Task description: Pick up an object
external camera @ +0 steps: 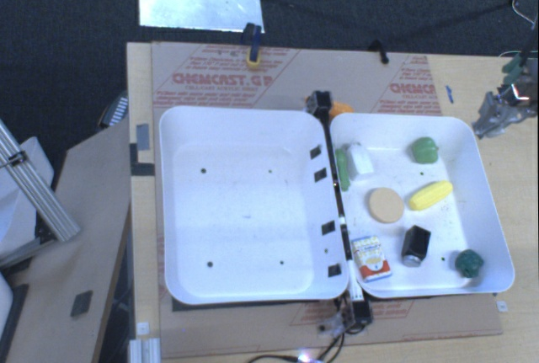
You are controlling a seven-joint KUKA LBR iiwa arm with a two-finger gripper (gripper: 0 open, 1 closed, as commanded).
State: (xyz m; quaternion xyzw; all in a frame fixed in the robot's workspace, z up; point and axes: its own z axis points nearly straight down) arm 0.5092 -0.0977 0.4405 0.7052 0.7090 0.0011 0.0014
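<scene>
The right bin (472, 142) holds several objects: a green pepper-like piece (424, 150), a yellow corn-like piece (430, 195), a tan round disc (386, 205), a black can (414, 245), a dark green lump (469, 263), a small red and white box (370, 258), and a white block beside a green stick (354, 162). My gripper (503, 107) sits at the far right edge of the view, outside the right bin, beyond its upper right corner. Nothing is visibly held.
The left bin (244, 201) lies beside the right one, with black clips along the shared edge. An orange object (340, 109) sits just behind the bins. A yellow and blue clamp (252, 45) stands at the bench's back edge.
</scene>
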